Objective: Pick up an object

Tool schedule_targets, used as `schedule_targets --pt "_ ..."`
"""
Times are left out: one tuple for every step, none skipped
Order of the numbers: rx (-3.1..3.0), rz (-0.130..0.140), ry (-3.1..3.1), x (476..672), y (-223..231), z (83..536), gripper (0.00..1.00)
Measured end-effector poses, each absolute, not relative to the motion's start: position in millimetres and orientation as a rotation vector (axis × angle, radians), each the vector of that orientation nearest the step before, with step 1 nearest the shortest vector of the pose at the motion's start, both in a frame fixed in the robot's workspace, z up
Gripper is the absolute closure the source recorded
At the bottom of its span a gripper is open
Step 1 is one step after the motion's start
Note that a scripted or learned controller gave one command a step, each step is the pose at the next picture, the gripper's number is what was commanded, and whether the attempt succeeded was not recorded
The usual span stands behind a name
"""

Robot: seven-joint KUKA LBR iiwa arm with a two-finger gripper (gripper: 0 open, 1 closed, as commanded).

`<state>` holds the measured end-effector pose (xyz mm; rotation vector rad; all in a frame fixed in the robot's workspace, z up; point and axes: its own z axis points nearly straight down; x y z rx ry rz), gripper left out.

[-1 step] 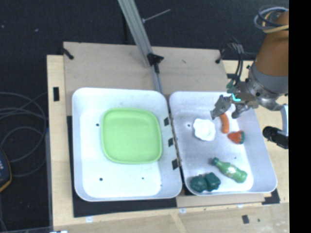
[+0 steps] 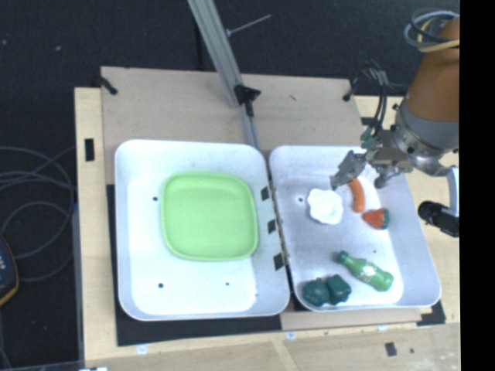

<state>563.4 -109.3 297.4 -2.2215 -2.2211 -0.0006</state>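
Camera view: gripper [image 2: 363,173] hangs over the right bin [image 2: 298,165].
Its jaws are spread, seemingly straddling the orange carrot [image 2: 357,195], beside a white lump [image 2: 326,206].

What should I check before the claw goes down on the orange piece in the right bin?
1. Claw open: ok, its two fingers stand apart.
2. Claw free of any load: ok, nothing sits between the fingers.
3. Target in sight: ok, the orange piece lies just below the claw in the right bin.
4. Room around the target: not ok, the white lump and the red piece lie close on either side.
5. Claw height above the target: cannot tell from this slanted view.
6. Other things out of the way: ok, the green bottle and dark green block lie near the front wall.
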Motion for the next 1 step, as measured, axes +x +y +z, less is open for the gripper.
schedule_targets --pt "-2.221 0.003 -2.219 562.6 -111.2 255.5 0.00"
